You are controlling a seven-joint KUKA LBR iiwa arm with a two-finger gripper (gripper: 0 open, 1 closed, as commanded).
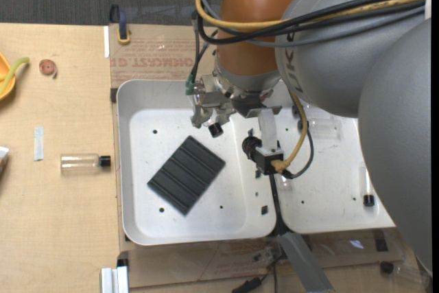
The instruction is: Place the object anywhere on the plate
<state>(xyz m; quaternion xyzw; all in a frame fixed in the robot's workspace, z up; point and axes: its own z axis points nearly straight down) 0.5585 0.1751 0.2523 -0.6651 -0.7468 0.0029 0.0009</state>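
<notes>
from where i stand the task looks barely begun. the arm (329, 31) reaches in from the right and hangs over the back of the left bin (130, 147), its orange band bulking above the wrist. the tool (218, 114) sits low under that wrist, near the bin's far wall, but it is tucked among brackets and cables and i cannot tell its state, nor make out anything carried in it.

the one thing lying in the left bin is a dark ribbed slab (186, 174), flat on the white floor, turned at a slant, a little forward and left of the tool and apart from it. whether this is the object or the plate i cannot say; i see nothing resting on it. the right bin (336, 209) is mostly hidden by the arm, and only a small dark bit (369, 200) shows near its right side.

so, in my judgement, the placing is not yet done: picking up and setting down both seem left to do.
</notes>
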